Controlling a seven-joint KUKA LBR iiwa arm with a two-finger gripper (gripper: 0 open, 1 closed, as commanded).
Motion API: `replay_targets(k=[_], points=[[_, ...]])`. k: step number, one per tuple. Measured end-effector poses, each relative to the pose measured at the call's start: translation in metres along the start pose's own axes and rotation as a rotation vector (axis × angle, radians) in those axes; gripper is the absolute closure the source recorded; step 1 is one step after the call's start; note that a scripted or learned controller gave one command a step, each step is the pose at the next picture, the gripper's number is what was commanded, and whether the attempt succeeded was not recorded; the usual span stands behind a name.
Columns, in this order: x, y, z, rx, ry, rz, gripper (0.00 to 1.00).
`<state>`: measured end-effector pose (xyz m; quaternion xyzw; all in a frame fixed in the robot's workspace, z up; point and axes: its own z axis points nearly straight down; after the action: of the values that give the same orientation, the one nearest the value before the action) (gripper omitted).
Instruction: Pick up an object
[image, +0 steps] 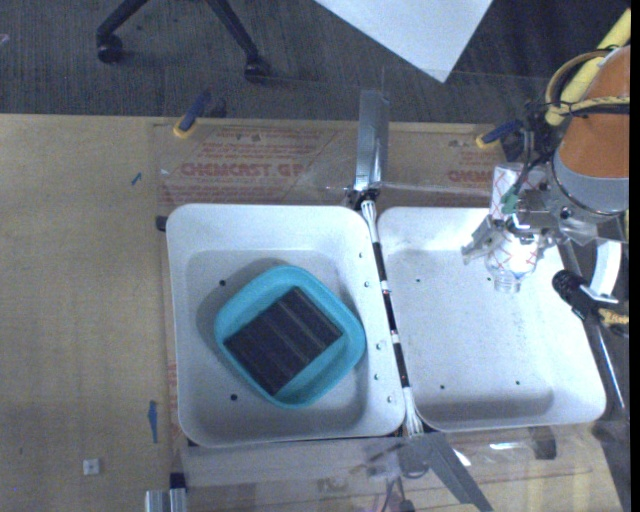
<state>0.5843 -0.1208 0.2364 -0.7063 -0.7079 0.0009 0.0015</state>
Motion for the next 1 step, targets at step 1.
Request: replay_targets(k=[1], points=[[-0.0162,0.0224,0.0204,-0.005,-0.002,-0.072,0.0]])
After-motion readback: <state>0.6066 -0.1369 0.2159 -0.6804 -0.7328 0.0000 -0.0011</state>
